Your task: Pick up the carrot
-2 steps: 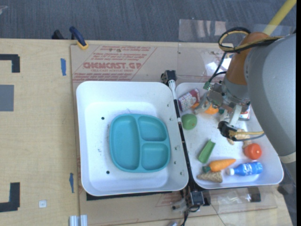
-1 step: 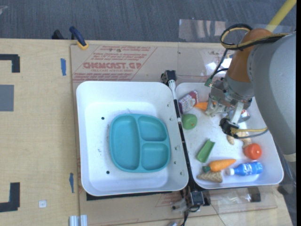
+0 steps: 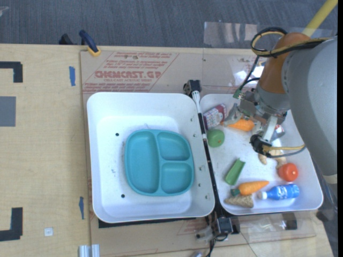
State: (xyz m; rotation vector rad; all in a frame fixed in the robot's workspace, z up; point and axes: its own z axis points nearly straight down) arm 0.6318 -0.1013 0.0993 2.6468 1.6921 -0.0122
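Arm: we see the grey arm with its orange band reach in from the right, low over the far end of the right bin point(image 3: 316, 189).
Gripper: the gripper point(image 3: 256, 123) sits down among the items near the bin's upper right; we cannot tell how the tool is set, since the wrist body covers it.
Carrot, candidate one: an orange carrot point(image 3: 253, 187) lies on the bin floor toward the near edge, just beside a blue and white bottle point(image 3: 280, 192) and touching a brownish cone-like piece point(image 3: 239, 199).
Candidate two: a smaller orange piece point(image 3: 241, 125) lies right at the gripper, partly hidden; we cannot tell if it is a carrot or whether it is gripped.
Neighbours: green ball point(image 3: 216, 138) by the divider, green block point(image 3: 234, 171) mid-bin, red tomato point(image 3: 288, 171) to the right, a dark red packet point(image 3: 214, 114) at the far end.
Left bin: the left bin point(image 3: 102, 143) holds a teal divided tray point(image 3: 158, 161).
Progress: we judge nothing lifted yet; the near carrot rests untouched, well apart from the gripper.
Left to do: a confirmed grasp, then a lift clear of the bin.
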